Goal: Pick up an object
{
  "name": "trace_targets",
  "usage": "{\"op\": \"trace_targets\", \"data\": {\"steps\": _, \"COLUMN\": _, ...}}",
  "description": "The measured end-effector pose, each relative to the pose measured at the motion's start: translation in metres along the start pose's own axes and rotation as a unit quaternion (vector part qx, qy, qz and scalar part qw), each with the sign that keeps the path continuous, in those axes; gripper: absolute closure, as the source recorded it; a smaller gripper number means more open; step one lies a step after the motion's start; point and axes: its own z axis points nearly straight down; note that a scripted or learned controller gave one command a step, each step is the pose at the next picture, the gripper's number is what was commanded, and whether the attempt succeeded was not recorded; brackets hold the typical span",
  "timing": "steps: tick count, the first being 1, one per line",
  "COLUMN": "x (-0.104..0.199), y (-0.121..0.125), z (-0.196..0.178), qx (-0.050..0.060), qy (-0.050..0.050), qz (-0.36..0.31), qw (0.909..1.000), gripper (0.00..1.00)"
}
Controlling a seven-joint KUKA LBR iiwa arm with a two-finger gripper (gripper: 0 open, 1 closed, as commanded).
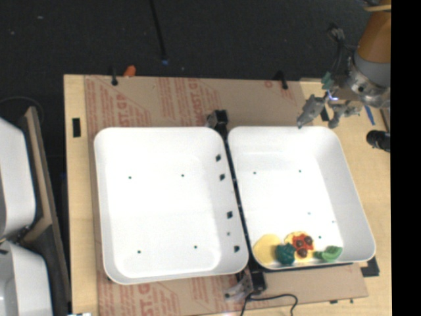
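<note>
End effector [318, 114] hangs over the far right corner of the right bin [342, 170], fingers spread open, nothing between them. Objects sit clustered at that bin's near edge: yellow piece [266, 247], teal one [284, 255], red one [302, 241], green one [329, 252].

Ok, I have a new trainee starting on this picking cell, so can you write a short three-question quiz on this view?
1. True or false: the small objects lie in the left bin.
2. Where is the gripper? A) low over the objects, B) above the far rim of the right bin, C) over the left bin.
3. Fill in: the objects are bunched in the right bin's ____ corner area.

Key: 1. False, they are in the right bin. 2. B, well apart from the objects. 3. Near; among them are a pale yellow piece, a red one, a dark teal one and a green one.
</note>
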Motion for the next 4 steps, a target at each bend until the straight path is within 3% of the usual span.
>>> {"op": "trace_targets", "data": {"steps": 1, "x": 0.000, "y": 0.001, "z": -0.005, "qx": -0.004, "qy": -0.001, "qz": -0.001, "qw": 1.0000, "gripper": 0.00}}
{"op": "trace_targets", "data": {"steps": 4, "x": -0.007, "y": -0.001, "z": 0.172, "qx": -0.002, "qy": 0.000, "qz": -0.001, "qw": 1.0000, "gripper": 0.00}}
